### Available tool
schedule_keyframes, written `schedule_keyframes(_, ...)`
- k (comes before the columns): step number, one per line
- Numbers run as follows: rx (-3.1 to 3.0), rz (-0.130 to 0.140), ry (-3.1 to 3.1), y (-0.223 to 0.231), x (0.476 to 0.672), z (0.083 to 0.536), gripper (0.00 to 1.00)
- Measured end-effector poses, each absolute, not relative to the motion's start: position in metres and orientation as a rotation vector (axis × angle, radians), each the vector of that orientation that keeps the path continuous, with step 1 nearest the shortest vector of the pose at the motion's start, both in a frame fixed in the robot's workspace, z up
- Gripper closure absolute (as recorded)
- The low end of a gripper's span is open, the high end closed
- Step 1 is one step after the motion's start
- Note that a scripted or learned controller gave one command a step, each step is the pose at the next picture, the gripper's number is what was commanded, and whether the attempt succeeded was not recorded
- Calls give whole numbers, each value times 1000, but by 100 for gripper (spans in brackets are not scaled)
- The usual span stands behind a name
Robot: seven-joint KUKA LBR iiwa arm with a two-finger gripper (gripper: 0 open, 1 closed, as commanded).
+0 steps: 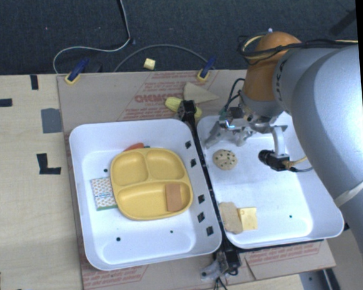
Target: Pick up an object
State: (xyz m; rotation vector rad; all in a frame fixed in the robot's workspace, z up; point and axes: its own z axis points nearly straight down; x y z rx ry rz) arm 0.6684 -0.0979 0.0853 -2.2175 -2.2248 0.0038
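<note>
White right bin [300,216], frame centre-right: cookie [224,159] below gripper [233,128], grip state unclear. Probably light, brittle; best pinched gently across edges.

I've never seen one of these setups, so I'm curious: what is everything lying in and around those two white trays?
Bins: two, white, side by side; left, right.
Divided tray: one, yellow, left bin.
Block: one, tan, in the tray's lower right compartment.
Patterned card: one, pale, left of the tray.
Cookie: one, speckled beige, right bin, upper left.
Square piece: one, yellow, right bin, lower left, beside a beige lump.
Clamps: two, blue and yellow, and.
Arm: one, grey, orange band.
Gripper: above the cookie.
</note>
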Motion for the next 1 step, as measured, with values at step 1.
schedule_keyframes(1, -2222, -2, -2226, -103, 655, 86, 0)
